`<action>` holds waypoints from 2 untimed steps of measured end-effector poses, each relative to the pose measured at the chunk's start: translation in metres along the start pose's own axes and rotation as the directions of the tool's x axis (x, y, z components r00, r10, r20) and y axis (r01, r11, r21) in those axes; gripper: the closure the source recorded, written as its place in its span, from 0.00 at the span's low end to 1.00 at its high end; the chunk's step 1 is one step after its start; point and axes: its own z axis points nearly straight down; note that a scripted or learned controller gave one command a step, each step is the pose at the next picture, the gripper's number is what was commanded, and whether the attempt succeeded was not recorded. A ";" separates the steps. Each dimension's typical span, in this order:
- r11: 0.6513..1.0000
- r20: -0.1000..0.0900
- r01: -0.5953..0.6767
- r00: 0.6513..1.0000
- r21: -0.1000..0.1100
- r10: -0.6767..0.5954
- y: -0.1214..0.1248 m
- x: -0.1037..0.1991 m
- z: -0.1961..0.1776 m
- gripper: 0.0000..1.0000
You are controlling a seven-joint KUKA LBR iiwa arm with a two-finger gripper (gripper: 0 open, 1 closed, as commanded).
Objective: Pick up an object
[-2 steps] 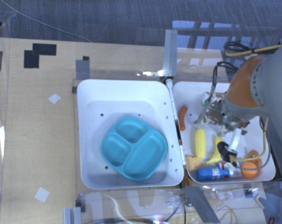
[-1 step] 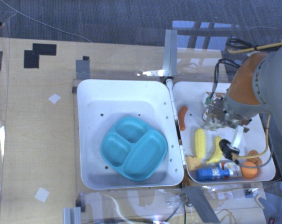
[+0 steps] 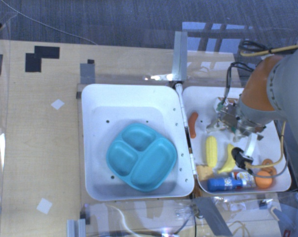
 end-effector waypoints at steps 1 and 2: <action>1.000 0.000 0.000 1.000 0.000 0.000 0.000 0.000 0.000 0.00; 0.995 0.001 0.101 0.995 0.007 -0.101 0.059 0.031 0.015 0.00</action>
